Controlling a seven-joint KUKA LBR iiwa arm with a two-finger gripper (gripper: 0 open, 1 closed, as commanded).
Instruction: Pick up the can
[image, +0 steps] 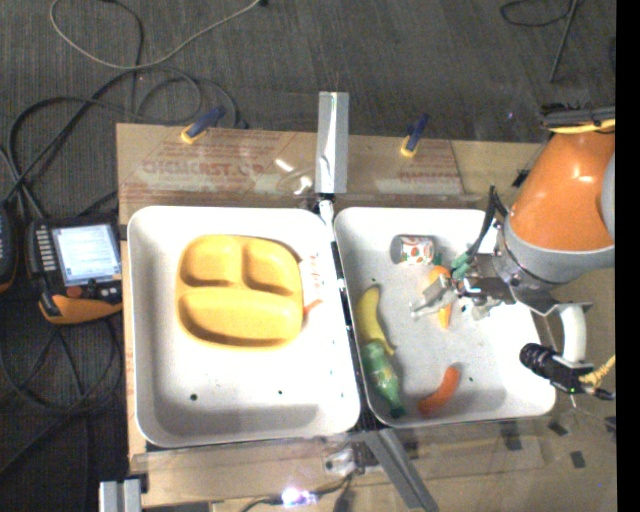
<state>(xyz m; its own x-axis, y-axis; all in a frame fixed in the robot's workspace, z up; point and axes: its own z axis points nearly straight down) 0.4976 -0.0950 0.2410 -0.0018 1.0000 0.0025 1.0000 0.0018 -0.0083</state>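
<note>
You risked a miss: the gripper (447, 293) hung over small orange pieces (443, 312), can (414, 249) apart near the right bin's (500, 410) far wall; jaw state couldn't be told.

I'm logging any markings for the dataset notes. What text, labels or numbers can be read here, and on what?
Cardboard sheet behind the bins: faint reddish printed lettering, too blurred to read.
Can: label too small to read.
Handheld screen left of the bench: lit, contents unreadable.
</note>
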